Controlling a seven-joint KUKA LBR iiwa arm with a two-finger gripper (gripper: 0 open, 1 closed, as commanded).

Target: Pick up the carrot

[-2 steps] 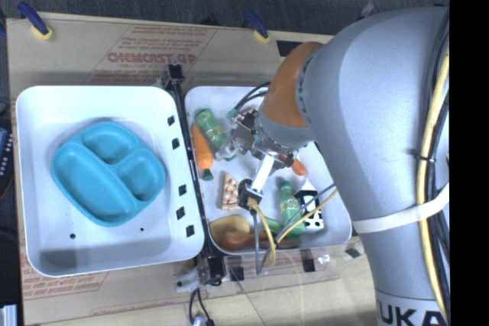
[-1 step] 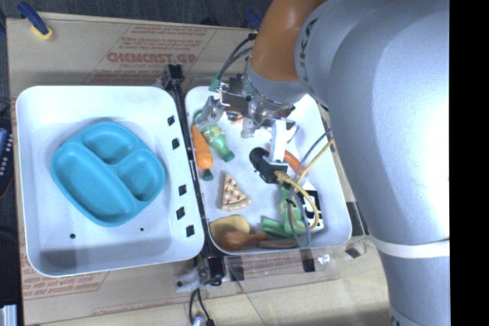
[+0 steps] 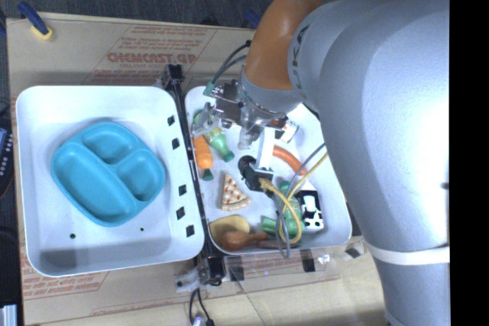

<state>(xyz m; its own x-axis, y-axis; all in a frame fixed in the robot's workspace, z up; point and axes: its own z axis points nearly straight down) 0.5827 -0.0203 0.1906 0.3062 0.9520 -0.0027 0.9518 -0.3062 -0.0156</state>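
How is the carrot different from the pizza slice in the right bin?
The carrot is orange, long and rounded, with a green end; the pizza slice is a flat tan triangle with red spots. The carrot lies by the bin's left wall; the pizza slice lies nearer the middle. Both lie flat.

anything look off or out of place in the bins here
Nothing looks spilled or broken. The toys, including the carrot and pizza slice, lie jumbled in the right bin. The blue divided plate sits askew in the left bin.
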